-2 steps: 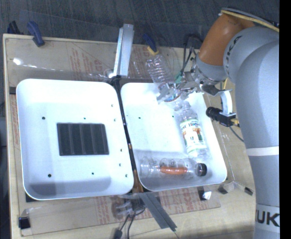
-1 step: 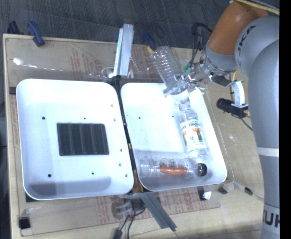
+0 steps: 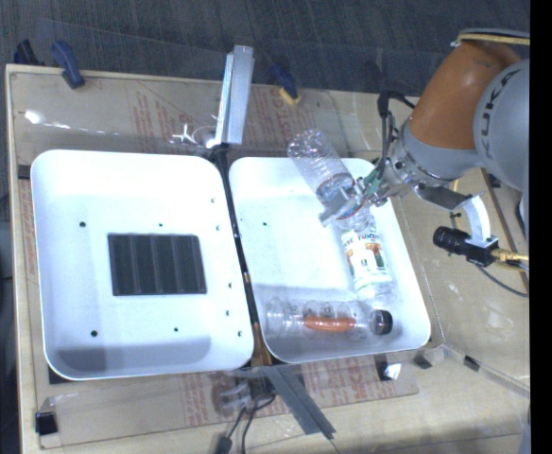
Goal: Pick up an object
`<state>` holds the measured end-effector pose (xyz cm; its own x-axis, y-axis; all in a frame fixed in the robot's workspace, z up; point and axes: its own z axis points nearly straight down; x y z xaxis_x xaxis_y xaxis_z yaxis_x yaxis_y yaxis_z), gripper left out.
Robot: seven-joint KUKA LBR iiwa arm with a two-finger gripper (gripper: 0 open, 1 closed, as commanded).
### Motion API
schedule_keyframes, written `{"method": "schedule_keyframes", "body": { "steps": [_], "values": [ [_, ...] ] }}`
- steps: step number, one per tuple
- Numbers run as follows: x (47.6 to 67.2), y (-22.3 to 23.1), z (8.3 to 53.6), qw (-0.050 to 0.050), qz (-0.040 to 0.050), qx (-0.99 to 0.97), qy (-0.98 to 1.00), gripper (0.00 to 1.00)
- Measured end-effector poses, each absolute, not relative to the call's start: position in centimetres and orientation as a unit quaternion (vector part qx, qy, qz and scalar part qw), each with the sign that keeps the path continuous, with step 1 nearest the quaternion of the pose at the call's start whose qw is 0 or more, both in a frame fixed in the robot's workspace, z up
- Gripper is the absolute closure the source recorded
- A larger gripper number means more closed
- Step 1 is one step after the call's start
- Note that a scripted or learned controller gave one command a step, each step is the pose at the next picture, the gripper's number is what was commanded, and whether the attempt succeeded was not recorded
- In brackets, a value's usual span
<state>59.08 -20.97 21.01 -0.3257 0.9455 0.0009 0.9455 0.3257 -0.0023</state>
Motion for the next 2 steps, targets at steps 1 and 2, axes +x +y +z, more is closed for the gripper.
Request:
{"method": "schedule_keyframes", "body": {
  "steps": [1, 2],
  "values": [
    [54.9, -21.0, 17.9, 0.001, 0.0008, -0.6, -0.8, 0.0],
    [60.0, -20.6, 9.1, 0.003, -0.0008, -0.615, -0.788, 0.0]
  ]
}}
